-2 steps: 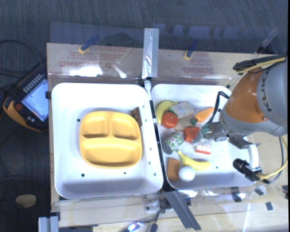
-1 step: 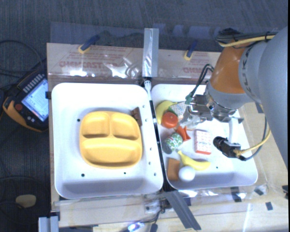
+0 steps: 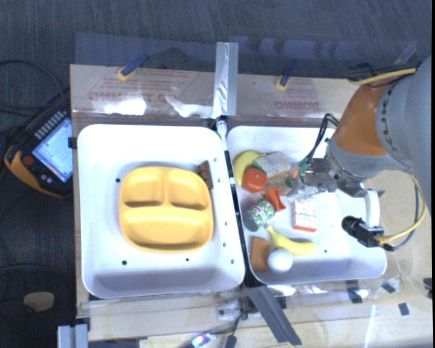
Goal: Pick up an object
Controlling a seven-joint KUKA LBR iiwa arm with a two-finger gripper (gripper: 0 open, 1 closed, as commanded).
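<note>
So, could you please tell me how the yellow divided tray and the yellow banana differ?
The yellow divided plastic tray lies alone in the left white bin; the yellow banana sits crowded among other items in the right white bin. The tray is broad, squarish and compartmented; the banana is slim and curved. Both are yellow.

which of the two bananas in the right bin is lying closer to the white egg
The banana at the front of the bin, touching the white egg. The other banana lies at the back, beside the tomato.

The yellow tray (image 3: pixel 165 209) lies in the left bin (image 3: pixel 94 267). Right of it, the other bin (image 3: pixel 362 263) holds a tomato (image 3: pixel 254 179), a banana (image 3: pixel 290 242), a white egg (image 3: pixel 280 260) and a carton (image 3: pixel 305 214). The gripper (image 3: pixel 309 175) hangs just above the carton.
</note>
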